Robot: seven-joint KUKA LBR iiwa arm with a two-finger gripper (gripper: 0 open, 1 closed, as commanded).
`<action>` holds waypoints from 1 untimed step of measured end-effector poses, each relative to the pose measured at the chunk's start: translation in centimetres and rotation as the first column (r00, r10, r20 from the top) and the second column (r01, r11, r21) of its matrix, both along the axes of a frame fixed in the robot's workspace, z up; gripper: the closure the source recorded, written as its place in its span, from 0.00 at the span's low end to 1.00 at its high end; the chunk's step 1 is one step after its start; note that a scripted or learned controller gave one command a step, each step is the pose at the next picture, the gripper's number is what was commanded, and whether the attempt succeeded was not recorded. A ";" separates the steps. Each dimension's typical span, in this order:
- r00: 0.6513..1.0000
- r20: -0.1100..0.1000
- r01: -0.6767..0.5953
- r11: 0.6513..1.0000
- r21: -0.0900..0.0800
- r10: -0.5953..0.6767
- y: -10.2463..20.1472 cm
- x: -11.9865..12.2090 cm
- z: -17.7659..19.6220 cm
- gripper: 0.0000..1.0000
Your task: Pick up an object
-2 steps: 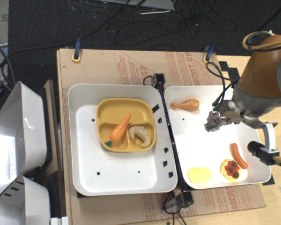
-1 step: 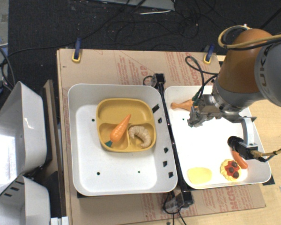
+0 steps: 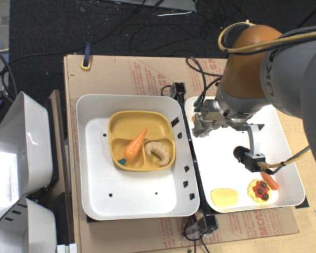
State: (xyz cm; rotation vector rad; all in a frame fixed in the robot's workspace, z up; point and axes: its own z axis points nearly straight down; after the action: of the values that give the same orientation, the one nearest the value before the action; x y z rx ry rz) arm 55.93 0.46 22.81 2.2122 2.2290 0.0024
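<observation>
1. The gripper (image 3: 201,124) hangs over the far left corner of the right bin (image 3: 221,165), close to the wall it shares with the left bin (image 3: 85,141). It is seen from above and the wrist hides much of it, so I cannot tell whether the claw is open or closed. Nothing can be seen held in it.
2. A yellow plate (image 3: 140,115) with three compartments lies in the left bin, nearer the far edge than the near one and a little toward the right wall.
3. A carrot (image 3: 135,144) lies slantwise on the plate. It is orange and tapered, with its thin tip toward the far edge and a bit of green at its thick end. It crosses the ridge between compartments.
4. A shrimp (image 3: 158,153), pale tan and curled, lies in the plate's near right compartment, just beside the carrot.
5. A yellow disc (image 3: 224,196), flat and plain, lies by the near edge of the right bin.
6. A small pizza (image 3: 259,192), a yellow round with red and dark spots, lies in the near right corner of that bin. An orange-red piece (image 3: 270,182), perhaps a toy sausage, lies against its far side.
</observation>
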 end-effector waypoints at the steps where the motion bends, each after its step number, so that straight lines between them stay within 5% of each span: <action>1: 1.000 0.002 -0.001 1.000 0.001 0.001 4.7 2.7 0.9 1.00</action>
State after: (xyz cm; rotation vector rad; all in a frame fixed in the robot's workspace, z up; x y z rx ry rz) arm 58.60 5.21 23.76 2.2109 2.2289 0.0053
